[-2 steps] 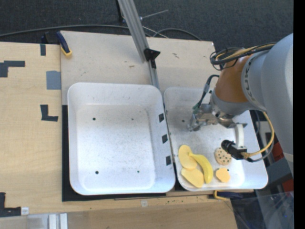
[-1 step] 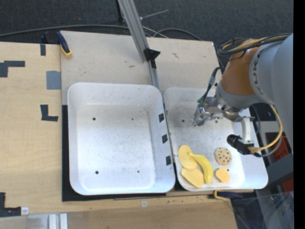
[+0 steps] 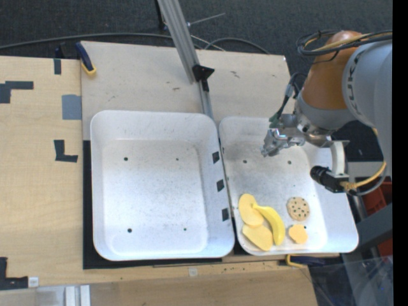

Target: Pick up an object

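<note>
The pincer [image 3: 273,144] is held over the right bin's [image 3: 245,132] far end; its state cannot be told. The banana [image 3: 273,223] and cookie [image 3: 298,208], crowded at the near edge, could be missed.

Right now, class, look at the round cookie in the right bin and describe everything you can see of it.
The cookie is a small flat disc, tan with dark specks like chocolate chips, probably a toy. It lies flat on the floor of the right bin, near its front right corner. It sits apart from the banana on its left and just above a small orange piece. The gripper hangs well away from it.
</note>
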